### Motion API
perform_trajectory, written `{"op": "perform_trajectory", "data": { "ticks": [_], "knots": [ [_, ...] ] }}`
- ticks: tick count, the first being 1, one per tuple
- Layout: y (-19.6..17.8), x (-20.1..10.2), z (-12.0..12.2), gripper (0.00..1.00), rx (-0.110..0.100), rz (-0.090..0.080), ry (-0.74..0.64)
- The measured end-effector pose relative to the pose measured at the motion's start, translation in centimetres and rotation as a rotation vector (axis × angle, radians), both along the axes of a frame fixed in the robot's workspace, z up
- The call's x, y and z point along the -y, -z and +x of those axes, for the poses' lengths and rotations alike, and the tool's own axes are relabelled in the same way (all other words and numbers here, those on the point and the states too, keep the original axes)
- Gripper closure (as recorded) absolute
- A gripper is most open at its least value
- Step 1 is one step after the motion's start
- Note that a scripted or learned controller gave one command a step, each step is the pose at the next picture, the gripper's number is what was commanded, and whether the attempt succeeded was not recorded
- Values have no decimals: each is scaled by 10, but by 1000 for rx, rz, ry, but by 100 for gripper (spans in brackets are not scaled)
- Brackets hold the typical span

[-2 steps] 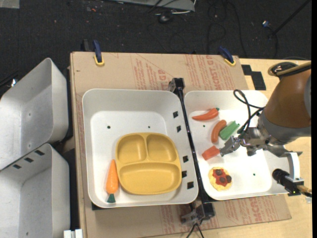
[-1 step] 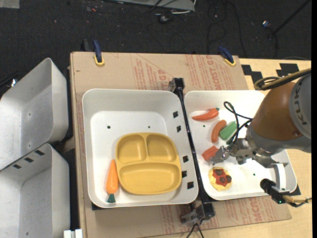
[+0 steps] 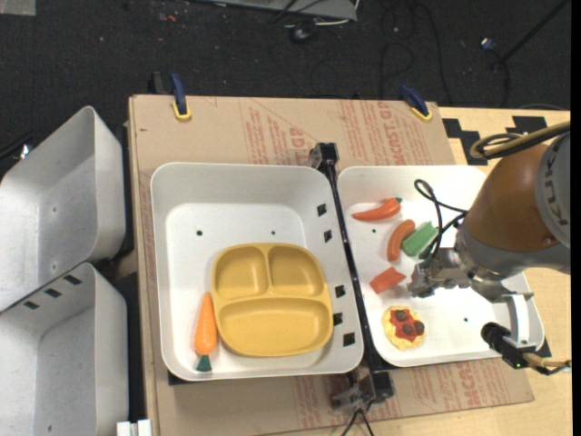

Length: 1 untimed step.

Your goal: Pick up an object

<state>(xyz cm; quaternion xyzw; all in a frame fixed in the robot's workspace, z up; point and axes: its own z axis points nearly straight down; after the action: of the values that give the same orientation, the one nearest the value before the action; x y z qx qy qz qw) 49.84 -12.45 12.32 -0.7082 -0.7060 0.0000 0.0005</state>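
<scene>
Camera view looks down on two white bins side by side on the cardboard-covered surface (image 3: pixel 272 121). The left bin (image 3: pixel 172 243) holds a yellow divided plate (image 3: pixel 272 300) at its centre and a toy carrot (image 3: pixel 206 325) just beside the plate at 9 o'clock. The right bin (image 3: pixel 436 352) holds a red chili (image 3: pixel 377 210) toward 11 o'clock, an orange sausage-like piece (image 3: pixel 399 239) with a green piece (image 3: pixel 420 238) touching it, a red wedge (image 3: pixel 388 280) near the middle, and a small pizza-like toy (image 3: pixel 405 327) at 7 o'clock.

The gripper (image 3: pixel 428 278) sits low in the right bin, just at 3 o'clock of the red wedge; whether it is wide or narrow I cannot tell, and nothing visibly sits in it. The red wedge looks the likeliest target. These toys are probably light, stiff plastic with smooth skin, so they may slide; pinching the wedge across its narrow sides seems best.
</scene>
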Motion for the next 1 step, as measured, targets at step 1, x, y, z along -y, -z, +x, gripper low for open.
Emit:
{"op": "perform_trajectory", "data": {
  "ticks": [1],
  "knots": [
    [-45,1,9,100,5,-2,-6]
  ]
}}
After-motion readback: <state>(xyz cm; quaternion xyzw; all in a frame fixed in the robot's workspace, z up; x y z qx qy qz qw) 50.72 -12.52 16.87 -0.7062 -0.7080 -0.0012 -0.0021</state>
